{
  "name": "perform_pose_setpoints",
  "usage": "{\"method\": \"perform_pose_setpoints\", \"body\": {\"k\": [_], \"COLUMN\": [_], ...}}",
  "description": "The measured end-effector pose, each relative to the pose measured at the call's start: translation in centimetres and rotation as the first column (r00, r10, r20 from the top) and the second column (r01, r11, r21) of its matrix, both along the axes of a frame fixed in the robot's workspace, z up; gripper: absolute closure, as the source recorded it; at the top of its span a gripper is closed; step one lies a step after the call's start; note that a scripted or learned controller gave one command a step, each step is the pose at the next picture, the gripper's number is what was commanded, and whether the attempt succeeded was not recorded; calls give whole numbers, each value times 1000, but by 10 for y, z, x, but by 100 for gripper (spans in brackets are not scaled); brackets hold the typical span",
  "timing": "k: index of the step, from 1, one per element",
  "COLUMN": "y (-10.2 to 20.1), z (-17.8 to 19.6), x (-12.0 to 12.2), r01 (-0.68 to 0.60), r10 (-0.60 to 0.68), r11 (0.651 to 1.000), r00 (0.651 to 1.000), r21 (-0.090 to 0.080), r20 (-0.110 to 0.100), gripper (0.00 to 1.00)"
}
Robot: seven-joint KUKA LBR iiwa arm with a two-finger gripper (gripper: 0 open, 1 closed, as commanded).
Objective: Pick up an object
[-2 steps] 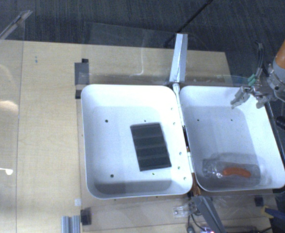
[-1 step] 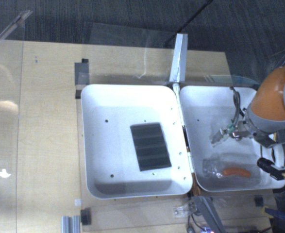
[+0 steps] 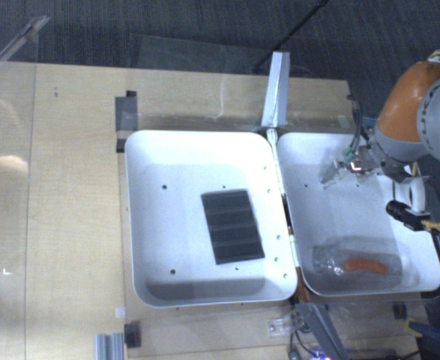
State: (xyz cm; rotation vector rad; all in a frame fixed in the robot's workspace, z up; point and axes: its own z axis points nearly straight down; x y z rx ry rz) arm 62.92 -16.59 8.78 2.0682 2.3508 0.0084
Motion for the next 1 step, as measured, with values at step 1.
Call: {"method": "perform_pose_setpoints", "body": {"k": [1], "y": [1], "z": [14], "x": [-89], "r01": [26], "r10": [-26], "r11": [1000], "r00": [1000], "r21": [3], "r20": [-7], "gripper": [0]}}
